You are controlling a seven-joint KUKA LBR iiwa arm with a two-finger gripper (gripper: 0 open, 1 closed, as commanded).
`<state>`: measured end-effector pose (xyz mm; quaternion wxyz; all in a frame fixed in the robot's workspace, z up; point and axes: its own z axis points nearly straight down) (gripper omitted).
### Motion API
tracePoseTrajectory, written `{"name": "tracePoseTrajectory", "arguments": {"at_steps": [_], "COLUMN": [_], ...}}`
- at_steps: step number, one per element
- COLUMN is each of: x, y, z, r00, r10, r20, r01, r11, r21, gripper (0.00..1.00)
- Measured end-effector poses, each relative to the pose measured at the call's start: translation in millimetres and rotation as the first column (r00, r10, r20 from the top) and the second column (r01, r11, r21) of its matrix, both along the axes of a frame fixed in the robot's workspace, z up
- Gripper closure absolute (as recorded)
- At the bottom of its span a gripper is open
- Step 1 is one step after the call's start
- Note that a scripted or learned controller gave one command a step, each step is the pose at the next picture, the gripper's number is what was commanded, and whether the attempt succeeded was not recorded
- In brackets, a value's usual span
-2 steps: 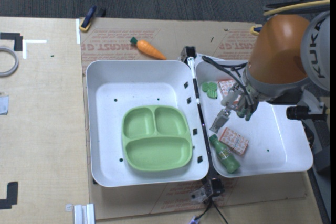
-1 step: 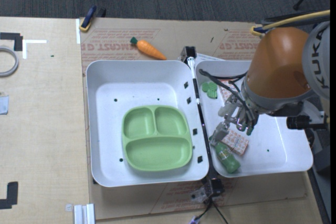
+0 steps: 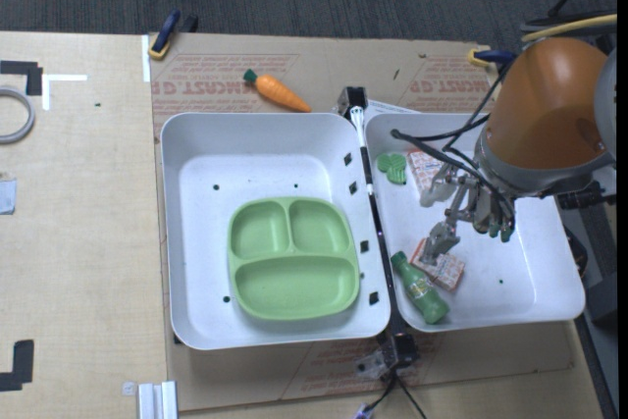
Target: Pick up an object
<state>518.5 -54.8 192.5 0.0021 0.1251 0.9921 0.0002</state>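
My gripper [image 3: 438, 216] hangs over the right bin [image 3: 549, 294], reaching in from the right under the orange wrist band. Its two fingers stand apart, open, with nothing between them. The lower fingertip [image 3: 444, 236] is just above a red and white packet [image 3: 444, 268] lying on the bin floor. A green bottle [image 3: 419, 292] lies at the bin's front left corner, next to the packet. A small green object [image 3: 393, 169] and a second printed packet [image 3: 422, 171] lie at the back left of this bin.
The left bin [image 3: 196, 240] holds a green divided plate [image 3: 292, 257]. A toy carrot [image 3: 278, 91] lies on the cardboard behind the bins. A black clip [image 3: 353, 100] sits where the two bins meet at the back.
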Motion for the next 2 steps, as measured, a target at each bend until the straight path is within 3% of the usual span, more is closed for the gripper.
{"name": "tracePoseTrajectory", "arguments": {"at_steps": [1, 2], "x": [81.1, 65.6], "y": [13.4, 7.0], "z": [0.3, 0.2], "r00": [0.939, 0.945], "r10": [0.343, 0.328], "r20": [0.001, -0.002], "r01": [-0.343, -0.328], "r11": [0.939, 0.945], "r21": [-0.001, 0.000], "gripper": [0.00, 0.00]}}
